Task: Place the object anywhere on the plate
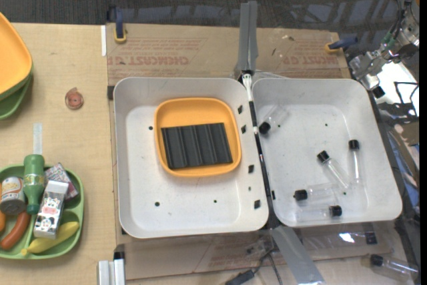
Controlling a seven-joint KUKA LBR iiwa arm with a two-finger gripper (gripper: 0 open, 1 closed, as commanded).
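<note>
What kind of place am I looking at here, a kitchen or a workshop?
Probably a robotics test lab, not a kitchen: two shallow white bins sit side by side on cardboard, one holding a square orange plate, the other clear plastic vials with black caps.

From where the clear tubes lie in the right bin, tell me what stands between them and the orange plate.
Between the clear tubes in the right bin and the orange plate in the left bin run the two bins' adjoining rims. A dark ribbed block already lies on the plate, covering most of its middle.
</note>
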